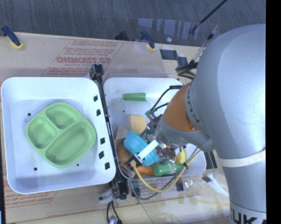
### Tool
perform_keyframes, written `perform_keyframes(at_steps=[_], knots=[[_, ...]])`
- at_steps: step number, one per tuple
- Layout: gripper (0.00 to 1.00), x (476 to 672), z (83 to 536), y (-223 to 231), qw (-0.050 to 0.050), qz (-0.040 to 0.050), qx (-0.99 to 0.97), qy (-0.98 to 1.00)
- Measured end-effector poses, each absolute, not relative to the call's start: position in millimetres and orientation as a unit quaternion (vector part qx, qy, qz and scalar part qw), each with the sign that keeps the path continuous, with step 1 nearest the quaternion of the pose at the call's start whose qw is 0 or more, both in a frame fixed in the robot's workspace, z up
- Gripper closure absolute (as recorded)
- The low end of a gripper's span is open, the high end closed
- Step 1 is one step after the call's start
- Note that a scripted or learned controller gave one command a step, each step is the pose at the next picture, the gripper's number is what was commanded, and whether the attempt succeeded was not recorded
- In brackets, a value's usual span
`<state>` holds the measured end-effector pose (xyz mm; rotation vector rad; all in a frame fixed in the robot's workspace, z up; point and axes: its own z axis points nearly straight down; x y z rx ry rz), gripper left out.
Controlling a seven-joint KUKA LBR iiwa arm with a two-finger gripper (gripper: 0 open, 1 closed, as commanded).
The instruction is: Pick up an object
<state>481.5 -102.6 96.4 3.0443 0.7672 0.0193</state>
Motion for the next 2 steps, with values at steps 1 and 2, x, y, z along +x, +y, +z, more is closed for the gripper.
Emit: perform_keyframes(at_steps=[1,2], knots=[[0.00,588.7,94.2,-89.0,-0.002,0.0001,0.943,0.334],[0.00,589.6,94.6,-99.0,-0.003,0.0003,0.973,0.230]])
